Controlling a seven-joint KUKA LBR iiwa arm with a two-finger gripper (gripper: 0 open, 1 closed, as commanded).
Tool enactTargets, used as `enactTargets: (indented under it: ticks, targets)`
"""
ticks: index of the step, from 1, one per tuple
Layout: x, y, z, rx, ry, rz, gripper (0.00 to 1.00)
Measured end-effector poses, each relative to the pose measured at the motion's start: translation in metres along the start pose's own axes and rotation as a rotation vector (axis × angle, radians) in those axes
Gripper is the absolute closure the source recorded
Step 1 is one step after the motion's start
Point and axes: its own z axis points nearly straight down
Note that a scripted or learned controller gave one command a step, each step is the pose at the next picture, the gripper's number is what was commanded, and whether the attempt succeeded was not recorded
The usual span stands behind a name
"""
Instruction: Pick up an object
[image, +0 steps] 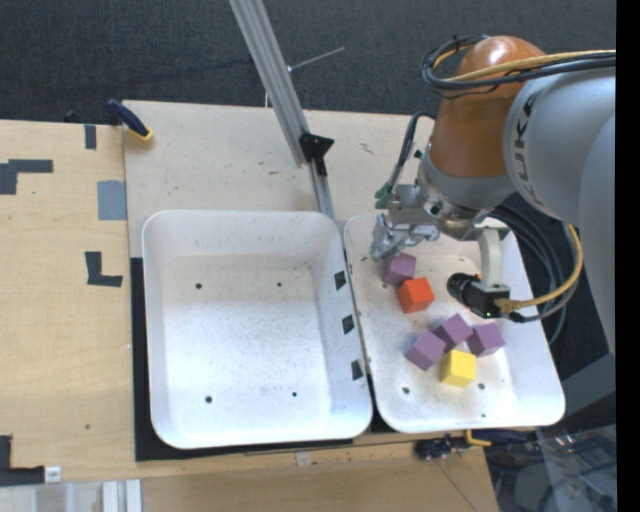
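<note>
My gripper (392, 243) hangs low over the far left part of the right bin (520, 405). Just below and right of its tips lies a purple block (401, 267), close to them or touching; I cannot tell which. An orange block (416, 294) sits beside that one, nearer the front. Toward the front lie three more purple blocks (456, 328), (486, 338), (427, 349) and a yellow block (459, 367). The wrist and arm hide the bin's far right corner.
The left bin (240, 330) stands beside the right one, sharing a raised rim (345, 300). A slanted metal bar (285, 95) crosses the bench behind the bins. Cables loop around the arm at right. A blue and yellow clamp (130, 120) lies at far left.
</note>
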Motion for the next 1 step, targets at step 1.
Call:
enactTargets:
  ticks: [1]
  targets:
    - [0.0582,0.0096,0.0127,0.002,0.0,0.0,1.0]
